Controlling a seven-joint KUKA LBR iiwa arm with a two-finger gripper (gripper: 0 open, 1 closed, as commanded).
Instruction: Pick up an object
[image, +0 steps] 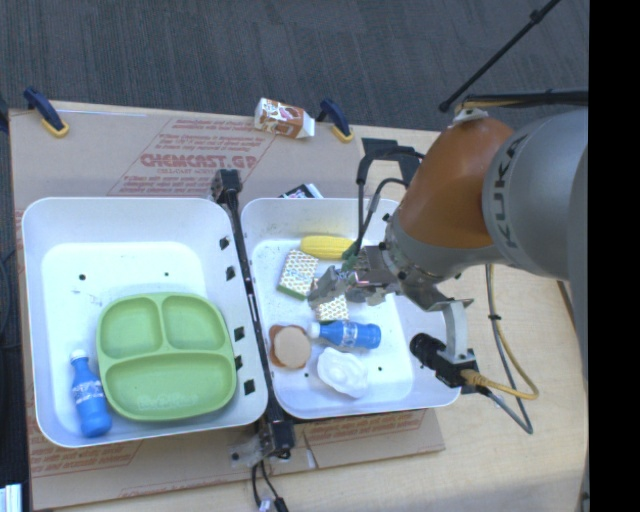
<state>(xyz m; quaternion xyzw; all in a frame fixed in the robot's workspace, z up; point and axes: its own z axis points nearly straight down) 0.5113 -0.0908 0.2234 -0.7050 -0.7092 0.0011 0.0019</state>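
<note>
In the left bin a small blue bottle stands in the near left corner, just beside a green divided plate that lies flat and fills most of that bin's floor. Black clips run down the seam where the two bins meet. In the right bin a round brown and tan disc lies near the left wall, with a checkered sponge further back and a yellow corn cob just behind that. A second blue bottle lies on its side in the middle, and a white crumpled lump sits just in front of it. The gripper hangs low over this bin, between the sponge and the lying bottle; how its jaws stand I cannot tell from here, and nothing is plainly caught in them. The arm comes in from the right, orange above grey.
</note>
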